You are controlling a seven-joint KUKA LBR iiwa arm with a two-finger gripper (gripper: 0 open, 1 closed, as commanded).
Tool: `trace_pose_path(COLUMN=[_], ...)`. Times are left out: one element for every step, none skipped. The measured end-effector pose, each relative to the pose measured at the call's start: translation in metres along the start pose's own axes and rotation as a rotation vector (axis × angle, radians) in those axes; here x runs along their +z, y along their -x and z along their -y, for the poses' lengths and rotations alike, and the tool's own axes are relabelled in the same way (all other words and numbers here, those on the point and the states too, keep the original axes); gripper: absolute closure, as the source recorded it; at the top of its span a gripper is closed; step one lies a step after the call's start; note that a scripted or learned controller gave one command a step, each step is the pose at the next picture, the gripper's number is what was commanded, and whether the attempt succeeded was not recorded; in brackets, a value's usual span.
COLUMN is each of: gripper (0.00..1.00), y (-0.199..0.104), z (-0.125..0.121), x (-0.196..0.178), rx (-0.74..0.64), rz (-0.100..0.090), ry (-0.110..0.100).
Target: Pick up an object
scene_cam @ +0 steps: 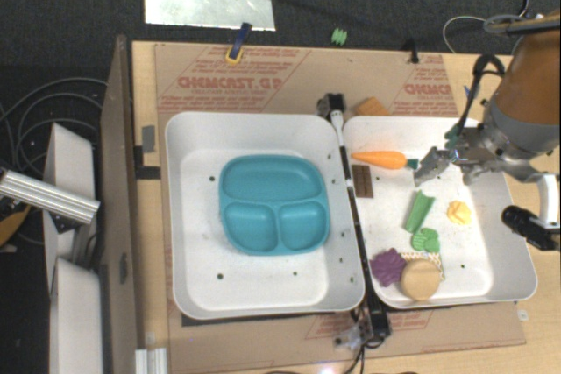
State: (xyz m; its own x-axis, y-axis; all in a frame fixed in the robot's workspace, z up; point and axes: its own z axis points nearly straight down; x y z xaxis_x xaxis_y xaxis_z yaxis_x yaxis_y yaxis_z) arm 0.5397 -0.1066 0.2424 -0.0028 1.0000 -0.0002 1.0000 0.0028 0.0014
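At the near rim of the right bin point(517, 276) sits a round tan bun-like piece point(421, 280), smooth and matte, touching a knobbly purple grape-cluster toy point(386, 265) at its nine o'clock. Just past them, toward twelve o'clock, lies a bright green leafy piece point(426, 239) with a ruffled edge, and above that a straight green stick point(418, 210) with flat sides, tilted slightly. At about three o'clock from the stick rests a small yellow lumpy piece point(458, 211). Near the far-left corner of this bin a glossy orange carrot point(379, 158) lies on its side, its tapered tip pointing to nine o'clock. The left bin point(188, 276), a shallow white plastic tray with rounded corners, holds a teal divided plate point(273, 204) with three compartments, smooth and faintly shiny. The grey arm enters from three o'clock, its orange band point(533, 83) high above the wrist, and bends down over the right bin. The gripper point(433, 165) hangs just beside the carrot's thick end, at its three o'clock; whether its fingers are spread or closed I cannot tell, and nothing is seen between them.
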Motion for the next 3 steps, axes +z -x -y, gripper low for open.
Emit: trace_pose_path(gripper=[0.00,0.00,0.00], y=[0.027,0.033,0.045], z=[-0.014,-0.007,0.009], x=[0.081,0.161,0.158], rx=[0.003,0.002,0.003], rz=[0.000,0.000,0.000], ry=[-0.005,-0.001,-0.003])
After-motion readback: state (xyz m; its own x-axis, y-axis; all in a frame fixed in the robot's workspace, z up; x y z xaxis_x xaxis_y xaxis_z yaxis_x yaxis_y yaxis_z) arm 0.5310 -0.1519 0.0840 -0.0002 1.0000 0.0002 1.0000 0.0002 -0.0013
